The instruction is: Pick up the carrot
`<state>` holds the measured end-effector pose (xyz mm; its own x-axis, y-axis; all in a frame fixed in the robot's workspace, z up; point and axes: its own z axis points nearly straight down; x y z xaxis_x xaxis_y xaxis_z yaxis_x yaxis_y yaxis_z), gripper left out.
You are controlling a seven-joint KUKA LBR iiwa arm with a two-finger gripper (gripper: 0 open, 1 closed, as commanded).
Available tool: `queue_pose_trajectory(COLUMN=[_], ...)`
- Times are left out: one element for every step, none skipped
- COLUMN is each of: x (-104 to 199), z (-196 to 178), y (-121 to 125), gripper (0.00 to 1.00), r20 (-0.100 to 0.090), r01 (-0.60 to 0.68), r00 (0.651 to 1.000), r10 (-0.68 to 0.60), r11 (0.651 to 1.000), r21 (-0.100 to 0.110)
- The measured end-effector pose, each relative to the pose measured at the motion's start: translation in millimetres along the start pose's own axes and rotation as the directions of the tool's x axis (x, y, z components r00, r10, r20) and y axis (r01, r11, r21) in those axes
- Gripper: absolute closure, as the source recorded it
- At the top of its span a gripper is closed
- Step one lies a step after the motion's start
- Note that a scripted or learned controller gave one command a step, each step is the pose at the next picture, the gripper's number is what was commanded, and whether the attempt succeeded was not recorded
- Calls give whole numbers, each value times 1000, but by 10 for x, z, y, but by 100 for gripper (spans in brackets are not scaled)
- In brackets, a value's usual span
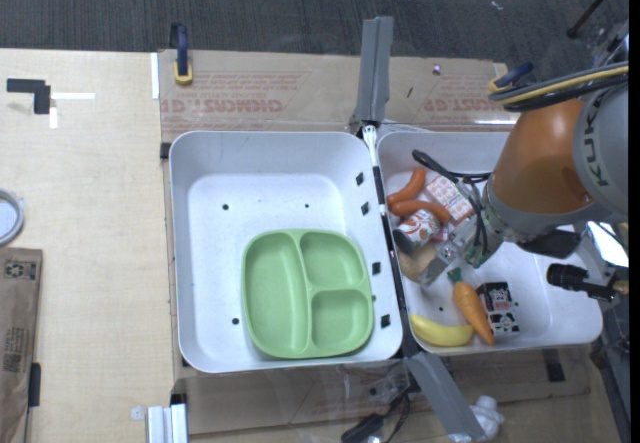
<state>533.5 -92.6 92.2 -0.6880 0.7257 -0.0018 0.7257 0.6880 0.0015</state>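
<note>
The orange carrot [471, 310] lies on the floor of the right bin [560, 331], near its front wall, with its thick end pointing up-left and its tip toward the front. My gripper [453, 259] hangs low in the same bin, just up-left of the carrot's thick end, below the arm's orange band [540, 163]. The carrot lies free on the bin floor. The arm hides the back right part of this bin.
A yellow banana [441, 332] lies left of the carrot's tip, and a small black box [498, 304] sits on its right. A red-orange sausage [407, 193] and snack packets [440, 203] lie behind the gripper. A green divided plate [307, 292] sits in the left bin [200, 231].
</note>
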Motion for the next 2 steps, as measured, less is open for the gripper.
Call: queue_pose_trajectory(x=[353, 296], z=[3, -30], y=[-442, -426], gripper=[0, 0], r20=[-3, -1], r01=[-54, 102], r00=[999, 995], r10=[54, -102], r11=[999, 995], r21=[2, 1])
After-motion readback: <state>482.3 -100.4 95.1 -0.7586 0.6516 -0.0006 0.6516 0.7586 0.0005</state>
